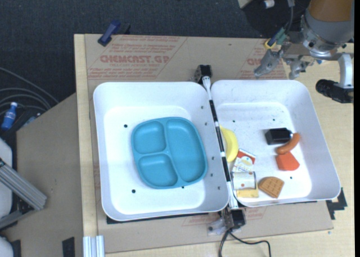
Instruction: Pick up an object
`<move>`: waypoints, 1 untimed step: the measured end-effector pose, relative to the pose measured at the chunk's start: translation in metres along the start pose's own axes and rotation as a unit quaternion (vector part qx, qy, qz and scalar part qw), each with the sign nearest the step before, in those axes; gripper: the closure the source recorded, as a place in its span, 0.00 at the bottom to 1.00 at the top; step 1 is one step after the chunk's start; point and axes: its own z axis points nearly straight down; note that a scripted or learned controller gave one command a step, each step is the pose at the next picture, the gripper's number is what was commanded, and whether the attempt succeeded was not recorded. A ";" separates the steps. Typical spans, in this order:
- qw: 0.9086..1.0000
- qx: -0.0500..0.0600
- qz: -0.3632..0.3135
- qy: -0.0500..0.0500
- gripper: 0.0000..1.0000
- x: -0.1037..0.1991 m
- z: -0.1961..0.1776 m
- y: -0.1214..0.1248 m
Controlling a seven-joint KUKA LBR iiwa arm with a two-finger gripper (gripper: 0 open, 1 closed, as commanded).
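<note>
arm with orange band at top right, gripper (281, 64) above the bench (169, 53) just past the far rim of the right bin (315, 115), over no object. jaws look spread, nothing between them.

right bin holds the pickable stuff: black block (278, 135) mid bin, orange sausage-shaped toy (287, 144) touching its right end, orange-red wedge (288, 162) just below that. waffle-like tan piece (271, 186) near the front rim, small white and red packet (243, 164) and a second packet (244, 183) beside it toward the divider. yellow banana-like toy (228, 142) lies against the left wall of that bin.

left bin (112, 115) has a blue three-compartment plate (167, 152), flat, roughly centred.

blue clip-like item (109, 33) on the bench's far left corner, well apart from both bins. cables on floor at left.
</note>
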 end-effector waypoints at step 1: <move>1.000 0.001 0.000 0.000 0.00 0.002 0.183 0.015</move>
